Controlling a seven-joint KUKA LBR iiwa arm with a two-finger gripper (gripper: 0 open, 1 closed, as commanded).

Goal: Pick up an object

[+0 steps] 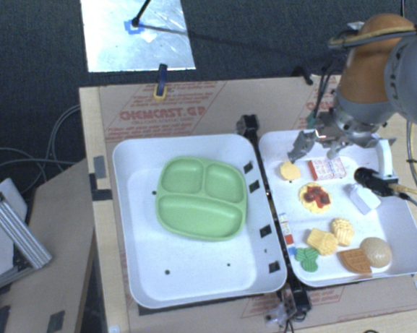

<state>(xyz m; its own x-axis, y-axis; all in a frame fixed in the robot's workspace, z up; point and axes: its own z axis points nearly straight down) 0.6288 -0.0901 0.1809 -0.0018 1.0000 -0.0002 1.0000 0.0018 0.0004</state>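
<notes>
the jaws [315, 141] hang spread wide and hold nothing, over the far edge of the right bin [405, 214]; the likeliest failure, i judge, is closing on air or nudging the small yellow piece [290, 171] aside, since the toys crowd together; that yellow piece lies just toward the camera from the jaws, with the red-and-white packet [328, 168] beside it, both untouched.

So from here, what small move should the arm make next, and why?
Probably lower the pincer a little toward the yellow piece. The pincer sits at the right bin's far edge, holding nothing, and that piece lies closest, apart from the other food.
</notes>
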